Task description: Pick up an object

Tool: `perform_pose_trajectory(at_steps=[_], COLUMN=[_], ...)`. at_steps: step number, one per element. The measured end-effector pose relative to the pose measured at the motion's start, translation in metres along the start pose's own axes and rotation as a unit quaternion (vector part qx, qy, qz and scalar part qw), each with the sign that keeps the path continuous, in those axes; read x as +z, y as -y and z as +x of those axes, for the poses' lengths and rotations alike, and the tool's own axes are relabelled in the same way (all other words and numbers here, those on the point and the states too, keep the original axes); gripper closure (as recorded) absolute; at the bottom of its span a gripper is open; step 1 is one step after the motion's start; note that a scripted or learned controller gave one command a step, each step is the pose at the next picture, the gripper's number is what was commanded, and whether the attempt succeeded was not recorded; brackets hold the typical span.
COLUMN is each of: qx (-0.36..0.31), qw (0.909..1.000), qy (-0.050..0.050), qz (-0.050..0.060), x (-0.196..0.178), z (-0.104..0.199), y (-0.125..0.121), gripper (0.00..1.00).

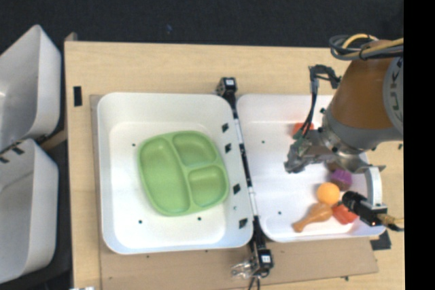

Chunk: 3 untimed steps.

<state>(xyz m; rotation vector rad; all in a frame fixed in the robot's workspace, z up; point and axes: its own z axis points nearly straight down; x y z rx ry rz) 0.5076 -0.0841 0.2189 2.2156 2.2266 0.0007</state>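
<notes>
My gripper hangs low over the middle of the right bin, under the arm's orange band. A small red object lies just behind it, partly hidden by the cable. To the gripper's right sits a purple piece. Nearer the front lie an orange ball, a tan wooden peg-shaped piece and a red piece. I see nothing between the fingers, and their spread is hidden by the wrist.
The left bin holds a green divided plate. A divider with black clips runs between the bins. White containers stand off the bench at the far left. The arm covers the right bin's far right side.
</notes>
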Motion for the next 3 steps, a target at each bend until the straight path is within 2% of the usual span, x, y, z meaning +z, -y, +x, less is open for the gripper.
perform_pose_trajectory(at_steps=[1, 3], qx=[0.000, -0.001], qw=[1.0000, 1.0000], qy=[0.000, -0.001], qz=[0.000, 0.000], x=[0.003, -0.027], z=[0.057, 0.167], y=[0.000, -0.002], gripper=[1.00, 1.00])
